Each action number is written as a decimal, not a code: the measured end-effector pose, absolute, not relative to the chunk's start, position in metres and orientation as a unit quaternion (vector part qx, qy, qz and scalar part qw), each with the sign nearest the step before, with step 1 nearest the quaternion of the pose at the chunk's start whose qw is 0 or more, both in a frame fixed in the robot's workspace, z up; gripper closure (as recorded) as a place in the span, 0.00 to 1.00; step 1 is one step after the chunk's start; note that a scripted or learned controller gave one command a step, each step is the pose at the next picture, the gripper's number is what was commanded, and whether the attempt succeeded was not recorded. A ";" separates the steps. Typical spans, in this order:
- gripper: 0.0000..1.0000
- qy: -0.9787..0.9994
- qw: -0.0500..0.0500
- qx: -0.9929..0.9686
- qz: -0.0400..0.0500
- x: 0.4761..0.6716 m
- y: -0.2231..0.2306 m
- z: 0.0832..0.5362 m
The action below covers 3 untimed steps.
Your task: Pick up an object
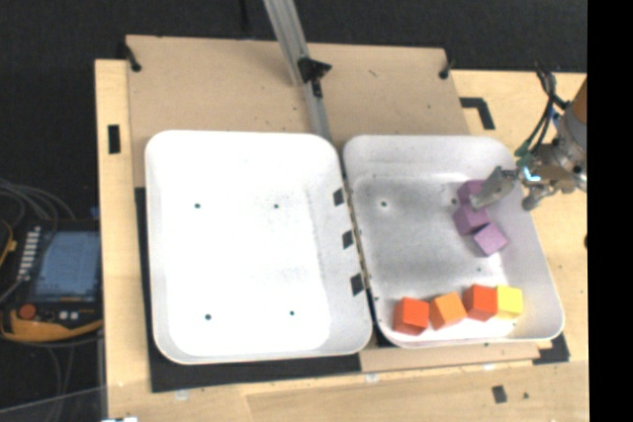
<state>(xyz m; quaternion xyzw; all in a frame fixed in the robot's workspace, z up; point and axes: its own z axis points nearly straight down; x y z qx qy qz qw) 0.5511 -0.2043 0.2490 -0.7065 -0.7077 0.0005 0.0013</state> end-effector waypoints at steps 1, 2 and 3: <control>0.00 -0.708 -0.001 -0.706 -0.001 0.552 -0.204 0.252; 0.00 -0.707 0.000 -0.707 0.001 0.545 -0.199 0.196; 0.00 -0.707 0.001 -0.708 0.000 0.550 -0.198 0.136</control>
